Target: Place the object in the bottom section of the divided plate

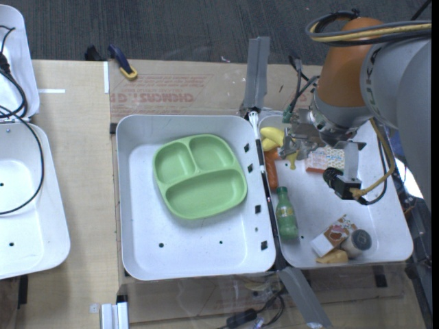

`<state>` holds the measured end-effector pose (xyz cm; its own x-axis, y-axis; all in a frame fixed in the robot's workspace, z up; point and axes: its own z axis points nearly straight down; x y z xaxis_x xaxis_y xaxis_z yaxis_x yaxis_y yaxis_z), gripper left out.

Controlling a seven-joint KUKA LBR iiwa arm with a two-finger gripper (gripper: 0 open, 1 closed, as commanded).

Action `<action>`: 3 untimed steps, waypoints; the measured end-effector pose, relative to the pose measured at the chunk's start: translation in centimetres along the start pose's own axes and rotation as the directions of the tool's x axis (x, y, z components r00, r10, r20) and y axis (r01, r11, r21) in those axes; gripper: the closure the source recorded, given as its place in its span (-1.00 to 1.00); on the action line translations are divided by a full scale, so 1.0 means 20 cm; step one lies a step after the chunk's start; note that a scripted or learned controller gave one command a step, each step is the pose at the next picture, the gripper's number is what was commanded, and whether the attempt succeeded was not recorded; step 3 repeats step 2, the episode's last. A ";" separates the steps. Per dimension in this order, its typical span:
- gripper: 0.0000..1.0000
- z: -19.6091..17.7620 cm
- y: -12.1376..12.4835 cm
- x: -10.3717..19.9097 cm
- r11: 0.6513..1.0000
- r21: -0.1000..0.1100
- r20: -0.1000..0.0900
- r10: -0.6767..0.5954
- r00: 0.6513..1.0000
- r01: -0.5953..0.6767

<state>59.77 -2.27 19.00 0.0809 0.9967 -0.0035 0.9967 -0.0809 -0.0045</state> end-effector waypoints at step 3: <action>-1.00 0.00 -0.10 0.30 0.982 -0.001 -0.002 -0.189 0.982 0.189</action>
